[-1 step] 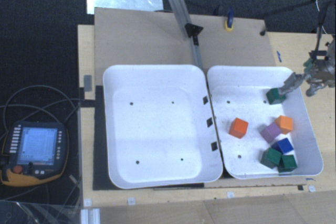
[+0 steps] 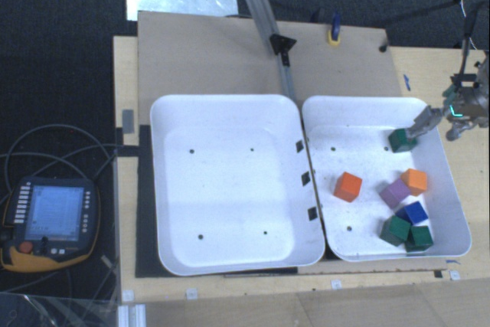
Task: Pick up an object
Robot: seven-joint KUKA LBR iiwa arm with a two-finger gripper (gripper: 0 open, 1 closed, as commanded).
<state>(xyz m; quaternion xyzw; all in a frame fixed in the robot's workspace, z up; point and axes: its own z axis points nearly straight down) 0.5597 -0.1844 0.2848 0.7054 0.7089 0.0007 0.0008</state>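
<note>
Green cube (image 2: 398,140) lies in the right white plastic bin (image 2: 452,199), seemingly touching the grey claw (image 2: 419,126); its grip can't be judged.

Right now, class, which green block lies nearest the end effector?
The lone green block by the right bin's far wall, at the end effector; the other green blocks sit at the near corner.

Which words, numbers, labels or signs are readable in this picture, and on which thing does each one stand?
No text can be read.
Handheld control unit: its screen and buttons are too blurred to read.
Small tags on the bench edge: too small to read.
The blocks, such as the orange block, show no markings.
</note>
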